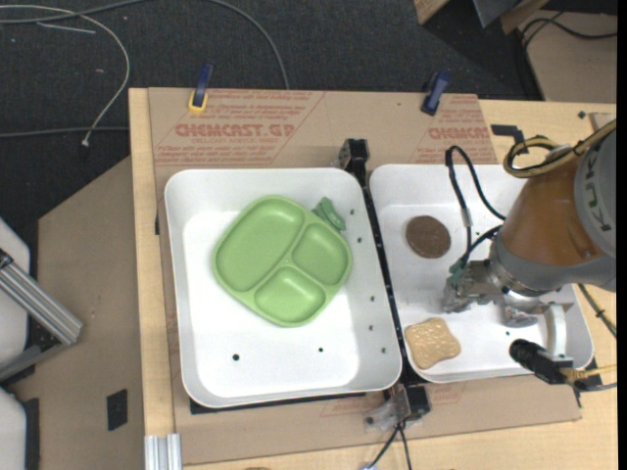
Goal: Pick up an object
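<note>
In the right bin (392, 189) lie a round brown cookie (428, 236) near the middle and a tan square cracker (432, 342) at the front left. My gripper (462, 293) reaches down into this bin between the two, just right of the cracker and below the cookie. The arm's orange wrist band (549, 225) covers the bin's right side. In the left bin (186, 213) a green divided plate (283, 258) lies with a small dark green item (330, 212) at its upper right edge.
A black cable (460, 179) loops over the right bin's back. Blue clamps (202, 85) (436, 92) hold the cardboard at the bench's far edge. A black clip (353, 152) sits between the bins at the back.
</note>
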Robot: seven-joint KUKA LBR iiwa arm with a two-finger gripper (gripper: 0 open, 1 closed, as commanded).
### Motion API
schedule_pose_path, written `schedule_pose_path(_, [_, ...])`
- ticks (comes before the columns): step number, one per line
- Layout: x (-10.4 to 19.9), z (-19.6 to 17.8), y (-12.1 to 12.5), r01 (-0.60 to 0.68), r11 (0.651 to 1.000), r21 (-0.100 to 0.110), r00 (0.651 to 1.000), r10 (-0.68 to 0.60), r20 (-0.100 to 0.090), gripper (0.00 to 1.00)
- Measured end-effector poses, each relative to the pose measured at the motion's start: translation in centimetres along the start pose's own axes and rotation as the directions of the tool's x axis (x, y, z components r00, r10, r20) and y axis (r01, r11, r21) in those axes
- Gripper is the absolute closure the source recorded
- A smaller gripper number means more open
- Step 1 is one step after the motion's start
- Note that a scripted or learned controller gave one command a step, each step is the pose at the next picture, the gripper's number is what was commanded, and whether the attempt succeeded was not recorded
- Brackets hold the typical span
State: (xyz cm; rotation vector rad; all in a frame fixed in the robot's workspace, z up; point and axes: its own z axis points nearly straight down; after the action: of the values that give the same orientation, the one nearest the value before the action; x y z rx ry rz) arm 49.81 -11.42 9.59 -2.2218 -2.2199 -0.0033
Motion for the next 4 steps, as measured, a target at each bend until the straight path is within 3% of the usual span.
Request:
schedule_pose_path(1, [0.9, -6.0, 0.3, 0.003, 1.0, -0.005, 1.0, -0.003, 0.003, 1.0])
schedule_pose_path(3, [-0.7, -17.6, 0.3, 0.002, 1.0, -0.007, 1.0, -0.002, 0.004, 1.0])
schedule_pose_path(4, [3.8, -16.7, 0.0, 0.005, 1.0, 0.004, 1.0, -0.005, 0.0, 1.0])
